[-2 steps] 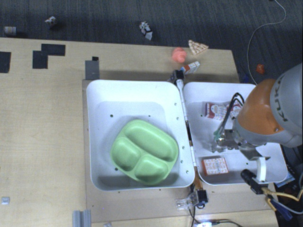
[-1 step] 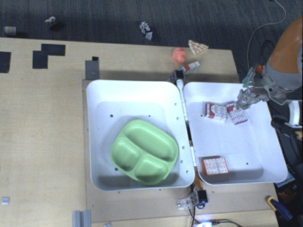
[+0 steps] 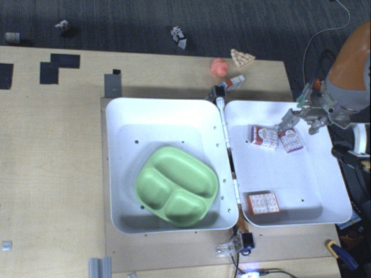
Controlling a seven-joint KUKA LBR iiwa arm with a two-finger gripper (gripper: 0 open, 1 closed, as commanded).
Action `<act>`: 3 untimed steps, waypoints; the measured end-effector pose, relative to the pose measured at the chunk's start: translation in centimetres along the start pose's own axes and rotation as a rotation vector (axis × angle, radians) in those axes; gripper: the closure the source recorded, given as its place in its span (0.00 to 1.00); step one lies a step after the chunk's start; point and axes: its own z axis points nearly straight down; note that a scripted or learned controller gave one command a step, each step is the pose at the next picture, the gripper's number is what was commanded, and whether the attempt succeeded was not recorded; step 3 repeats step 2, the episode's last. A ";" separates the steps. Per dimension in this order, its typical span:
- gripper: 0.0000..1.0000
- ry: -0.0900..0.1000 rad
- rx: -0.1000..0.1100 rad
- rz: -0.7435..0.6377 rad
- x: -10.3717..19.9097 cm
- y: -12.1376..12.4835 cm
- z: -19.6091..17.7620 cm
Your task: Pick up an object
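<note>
In the right bin (image 3: 313,184), two small red-and-white packets lie near the far side: one (image 3: 264,136) to the left and one (image 3: 291,141) just right of it. A third red-and-white packet (image 3: 263,202) rests near the front wall. My gripper (image 3: 300,128) hangs over the bin's far right part, just above and beside the right-hand packet. It is open, with its fingers spread and nothing between them. The grey arm with its orange band (image 3: 353,62) comes in from the right edge.
The left bin (image 3: 124,126) holds a green divided plate (image 3: 177,184). Behind the bins on the bench lie a pink ball (image 3: 219,68), a wedge-shaped toy (image 3: 242,57) and a small tube (image 3: 232,83). Cables run along the right side.
</note>
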 end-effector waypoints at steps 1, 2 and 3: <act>0.00 -0.002 -0.011 0.000 -0.1 4.0 10.9; 1.00 -0.004 -0.018 -0.007 0.0 4.3 9.5; 1.00 -0.004 -0.018 -0.007 0.0 4.3 9.5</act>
